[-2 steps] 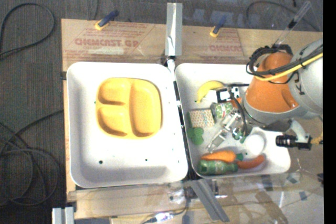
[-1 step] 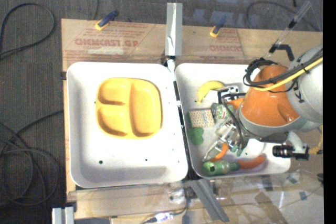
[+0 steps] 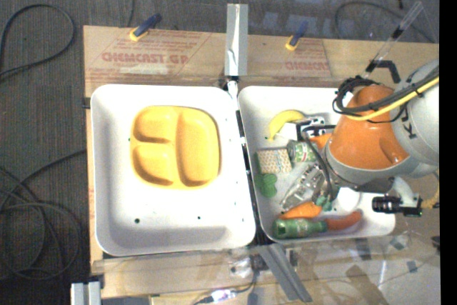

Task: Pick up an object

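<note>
Dark carpet with loose cables surrounds the bench and its two white bins. One yellow divided tray lies in the left bin. One banana, two carrots and one green bottle crowd the right bin, where the claw hangs; its state cannot be told.

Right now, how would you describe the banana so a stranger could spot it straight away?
Start at the right-hand white bin, the one crowded with small items under the orange-banded arm. Look to its upper left part: the banana is a curved yellow piece lying just above the rest of the pile. It is the only plain yellow item in that bin.
</note>
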Available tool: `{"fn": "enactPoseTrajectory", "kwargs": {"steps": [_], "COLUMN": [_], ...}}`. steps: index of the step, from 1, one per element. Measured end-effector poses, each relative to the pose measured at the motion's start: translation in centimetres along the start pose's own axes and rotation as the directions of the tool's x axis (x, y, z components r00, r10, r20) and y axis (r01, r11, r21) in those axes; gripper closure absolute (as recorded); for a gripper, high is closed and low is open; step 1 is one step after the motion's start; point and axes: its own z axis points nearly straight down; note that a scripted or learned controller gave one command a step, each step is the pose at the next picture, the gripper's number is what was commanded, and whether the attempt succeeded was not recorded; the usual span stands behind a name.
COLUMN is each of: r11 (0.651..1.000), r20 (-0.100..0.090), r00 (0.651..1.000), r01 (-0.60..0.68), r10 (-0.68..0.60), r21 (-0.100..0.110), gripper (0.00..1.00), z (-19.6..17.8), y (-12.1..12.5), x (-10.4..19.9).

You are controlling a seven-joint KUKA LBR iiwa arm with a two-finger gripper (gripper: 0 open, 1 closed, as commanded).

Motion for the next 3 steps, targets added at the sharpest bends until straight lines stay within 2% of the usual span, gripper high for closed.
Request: {"fn": "enactPoseTrajectory", "kwargs": {"steps": [1, 2, 3], "r11": [1.0, 1.0, 1.0], "r20": [0.001, -0.006, -0.002], "r00": [1.0, 1.0, 1.0], "r01": [0.0, 0.001, 0.001], "r10": [0.0, -0.001, -0.001], "r21": [-0.001, -0.001, -0.003], "gripper": [0.0, 1.0, 0.0], "z": [-0.03, -0.67, -0.78], "y": [0.04, 0.08, 0.14], "x": [-0.03, 0.02, -0.1]}}
